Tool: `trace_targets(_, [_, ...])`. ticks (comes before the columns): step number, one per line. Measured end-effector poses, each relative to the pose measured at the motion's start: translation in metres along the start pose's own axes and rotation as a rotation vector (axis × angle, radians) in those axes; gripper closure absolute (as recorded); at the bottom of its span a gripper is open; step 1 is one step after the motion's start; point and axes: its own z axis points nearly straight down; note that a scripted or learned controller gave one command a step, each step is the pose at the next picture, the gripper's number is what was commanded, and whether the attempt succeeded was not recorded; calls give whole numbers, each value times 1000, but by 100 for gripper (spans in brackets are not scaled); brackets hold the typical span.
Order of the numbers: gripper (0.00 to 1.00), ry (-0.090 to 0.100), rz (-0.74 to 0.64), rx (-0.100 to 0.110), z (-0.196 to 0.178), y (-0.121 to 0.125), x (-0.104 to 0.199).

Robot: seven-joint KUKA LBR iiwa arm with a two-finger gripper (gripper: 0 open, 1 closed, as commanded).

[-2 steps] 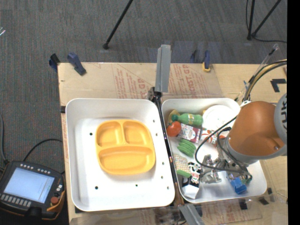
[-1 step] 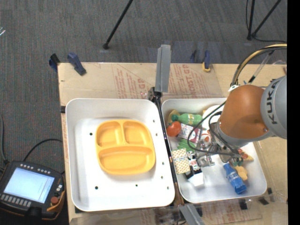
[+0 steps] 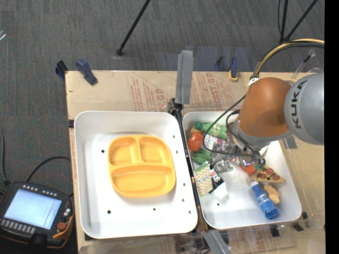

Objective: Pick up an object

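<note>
Hanging low over the right bin [image 3: 294, 194], the gripper [image 3: 229, 165] is sitting right above the toy pile [image 3: 207, 157]; I cannot tell its grip.

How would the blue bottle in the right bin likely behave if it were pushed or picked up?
The blue bottle lies on its side, so a sideways push would probably roll it. It looks like smooth plastic, so it may slip in a grip. It seems small and probably light.
</note>
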Motion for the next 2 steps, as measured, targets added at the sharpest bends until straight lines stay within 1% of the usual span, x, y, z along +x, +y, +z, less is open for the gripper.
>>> trace_targets(1, [0, 8, 75, -8, 2, -64, 12])
trace_targets(2, [0, 9, -68, -12, 3, -68, 113])
